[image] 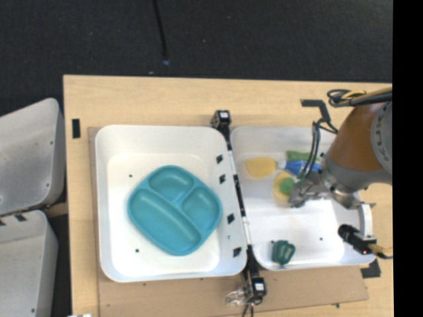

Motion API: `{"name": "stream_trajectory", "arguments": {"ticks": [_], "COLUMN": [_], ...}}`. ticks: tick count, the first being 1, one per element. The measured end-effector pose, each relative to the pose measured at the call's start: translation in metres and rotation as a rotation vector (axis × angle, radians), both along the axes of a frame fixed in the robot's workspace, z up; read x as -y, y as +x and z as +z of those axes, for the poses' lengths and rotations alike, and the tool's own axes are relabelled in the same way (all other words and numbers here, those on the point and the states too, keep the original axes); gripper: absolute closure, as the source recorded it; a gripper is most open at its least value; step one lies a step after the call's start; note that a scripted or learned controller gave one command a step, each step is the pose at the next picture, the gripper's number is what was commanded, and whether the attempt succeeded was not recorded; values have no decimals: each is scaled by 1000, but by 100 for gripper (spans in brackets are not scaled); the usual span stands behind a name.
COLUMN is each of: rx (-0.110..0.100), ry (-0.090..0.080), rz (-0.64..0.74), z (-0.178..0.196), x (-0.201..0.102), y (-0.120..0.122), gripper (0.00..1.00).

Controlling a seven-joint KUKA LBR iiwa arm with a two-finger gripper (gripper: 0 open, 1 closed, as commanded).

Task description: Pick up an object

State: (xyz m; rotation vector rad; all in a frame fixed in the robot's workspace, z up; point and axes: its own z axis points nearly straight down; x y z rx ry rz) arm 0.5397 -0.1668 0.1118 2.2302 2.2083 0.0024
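camera view: you are looking down at a slant on a pale wooden desk (158, 98) that carries two shallow white bins side by side. the arm (357, 147), grey with an orange band above the wrist, comes in from the right and hangs low over the right bin (310, 246). its gripper (299, 197) sits in the middle of that bin, and you cannot tell from here how it is set, because the wrist body covers most of it.

just left of the gripper, touching or nearly touching it, lies a yellow-green object (284, 185). up and left of the gripper, a little apart, lies a yellow object (260, 167). just above the gripper, partly hidden by the arm's cables, a green and blue object (301, 158) lies against the bin's far side. below and slightly left of the gripper, well apart, a dark green object (283, 251) sits near the bin's near wall. nothing can be seen gripped.

far to the left of the gripper, past the divide between the bins, the left bin (112, 150) holds a teal divided plate (174, 209), lying flat with three compartments facing up.
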Motion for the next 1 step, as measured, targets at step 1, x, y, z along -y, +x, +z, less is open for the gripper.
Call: {"name": "stream_trajectory", "arguments": {"ticks": [1], "rx": [5], "ry": [-1], "rz": [13], "z": [65], "x": [0], "y": [2], "gripper": [100]}}
